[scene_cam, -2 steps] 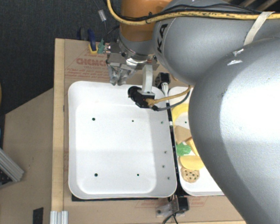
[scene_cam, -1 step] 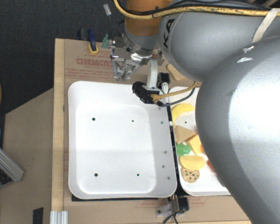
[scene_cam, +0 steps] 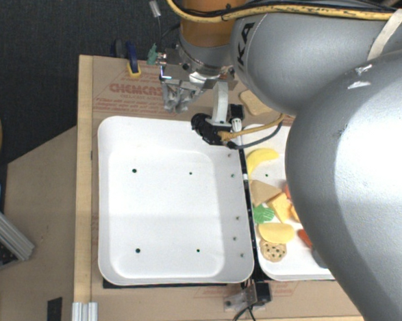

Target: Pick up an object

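The objects available for picking lay in the right bin (scene_cam: 296, 271), clustered along its left wall at roughly 3 to 4 o'clock in the camera view. From top to bottom they were: a yellow banana-shaped piece (scene_cam: 261, 158), a tan wedge (scene_cam: 263, 191), a small green item (scene_cam: 262, 213), an orange-yellow block (scene_cam: 282, 206), a yellow oval piece (scene_cam: 276, 232) and a round cookie with dark chips (scene_cam: 272, 250). A red item (scene_cam: 305, 238) showed just right of the yellow oval, largely covered by the arm. Several of these pieces touched or overlapped one another; none was lifted.

The left bin (scene_cam: 119, 157) adjoined the right bin, their walls touching along a seam at centre right.

The end effector (scene_cam: 180, 100) was positioned at 12 o'clock, above the counter (scene_cam: 89, 183) just beyond the far rim of the left bin, well apart from the objects. Whether its fingers were open or closed could not be told from this angle; nothing was seen between them. The orange band (scene_cam: 204, 16) sat directly above it, and the grey arm (scene_cam: 352, 153) covered most of the right bin from 1 to 5 o'clock.
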You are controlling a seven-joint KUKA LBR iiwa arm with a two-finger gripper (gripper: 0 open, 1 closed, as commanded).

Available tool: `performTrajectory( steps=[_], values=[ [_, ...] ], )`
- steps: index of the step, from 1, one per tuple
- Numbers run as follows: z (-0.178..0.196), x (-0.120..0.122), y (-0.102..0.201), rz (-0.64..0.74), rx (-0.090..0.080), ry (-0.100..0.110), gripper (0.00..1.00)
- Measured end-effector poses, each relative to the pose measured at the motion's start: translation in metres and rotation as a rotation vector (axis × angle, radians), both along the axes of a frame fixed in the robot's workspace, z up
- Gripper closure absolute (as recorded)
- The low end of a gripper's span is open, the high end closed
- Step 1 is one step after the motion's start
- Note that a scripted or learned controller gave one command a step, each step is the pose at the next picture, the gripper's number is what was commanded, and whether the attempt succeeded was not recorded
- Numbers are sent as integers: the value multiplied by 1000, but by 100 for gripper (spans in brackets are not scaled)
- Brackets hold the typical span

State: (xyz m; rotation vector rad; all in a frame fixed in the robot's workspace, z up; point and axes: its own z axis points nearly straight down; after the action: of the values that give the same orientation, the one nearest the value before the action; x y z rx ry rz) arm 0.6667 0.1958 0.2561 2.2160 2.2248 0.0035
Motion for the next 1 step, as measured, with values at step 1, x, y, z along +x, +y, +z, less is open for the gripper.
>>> performTrajectory(
  steps=[1],
  values=[
    [10, 0, 1, 1, 0, -2, 100]
  ],
)
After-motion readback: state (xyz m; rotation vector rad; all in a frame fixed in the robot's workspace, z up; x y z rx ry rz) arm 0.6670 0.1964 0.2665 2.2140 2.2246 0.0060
